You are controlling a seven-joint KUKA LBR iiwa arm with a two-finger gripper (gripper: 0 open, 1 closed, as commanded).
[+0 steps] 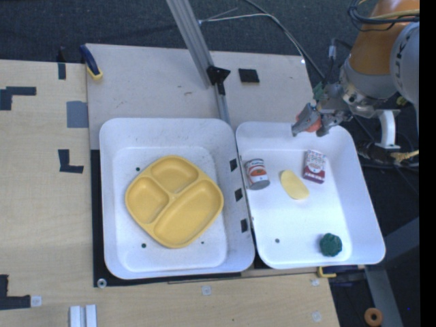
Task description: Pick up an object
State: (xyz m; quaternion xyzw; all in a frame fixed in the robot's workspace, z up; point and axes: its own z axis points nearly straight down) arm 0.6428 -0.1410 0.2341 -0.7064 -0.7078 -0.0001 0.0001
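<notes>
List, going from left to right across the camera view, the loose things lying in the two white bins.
Yellow divided plate → small red-labelled can → pale yellow lemon-like piece → red and white packet → dark green lump.

arm (381,53): grey metal body, rounded joints
band (392,5): orange, glossy, sat above wrist
cables (364,9): thin black loops ran by the band
gripper (315,124): dark two-finger head, small reddish-orange part at tip
</notes>
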